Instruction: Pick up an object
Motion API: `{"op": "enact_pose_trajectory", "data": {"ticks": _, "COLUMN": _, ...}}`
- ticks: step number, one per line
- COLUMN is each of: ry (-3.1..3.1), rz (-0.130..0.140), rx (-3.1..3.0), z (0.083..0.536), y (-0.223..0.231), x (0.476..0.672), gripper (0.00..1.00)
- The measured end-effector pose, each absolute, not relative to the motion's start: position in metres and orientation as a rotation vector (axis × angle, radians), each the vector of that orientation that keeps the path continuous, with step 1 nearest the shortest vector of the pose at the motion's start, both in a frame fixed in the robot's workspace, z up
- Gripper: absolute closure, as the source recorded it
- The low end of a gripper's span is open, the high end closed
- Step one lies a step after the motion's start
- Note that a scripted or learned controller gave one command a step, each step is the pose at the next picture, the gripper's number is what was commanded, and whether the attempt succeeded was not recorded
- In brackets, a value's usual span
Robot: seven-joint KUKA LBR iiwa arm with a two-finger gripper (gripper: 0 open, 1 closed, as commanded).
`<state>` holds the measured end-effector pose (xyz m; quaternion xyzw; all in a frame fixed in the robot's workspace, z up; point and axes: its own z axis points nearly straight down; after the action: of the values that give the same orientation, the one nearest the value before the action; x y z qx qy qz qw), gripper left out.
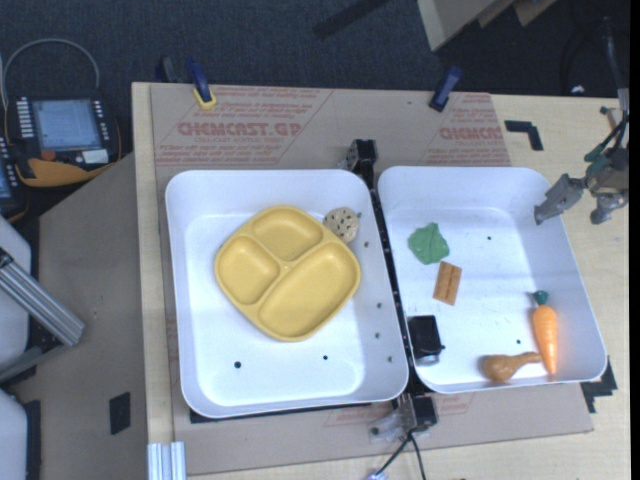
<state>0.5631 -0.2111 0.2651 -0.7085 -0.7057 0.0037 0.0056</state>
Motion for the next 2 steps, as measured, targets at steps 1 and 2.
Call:
{"op": "enact_pose_trajectory", "data": {"ticks": 1, "ry": -2.222, "rz": 0.001, "rx": -2.222, "z": 0.273, "y": -0.210, "x": 0.565, "gripper": 0.00}}
{"op": "enact_pose_trajectory", "data": {"ticks": 2, "ry": -2.220, "rz": 0.003, "rx": -2.220, "z": 0.224, "y": -0.212, "x": 0.575, "gripper": 0.00}}
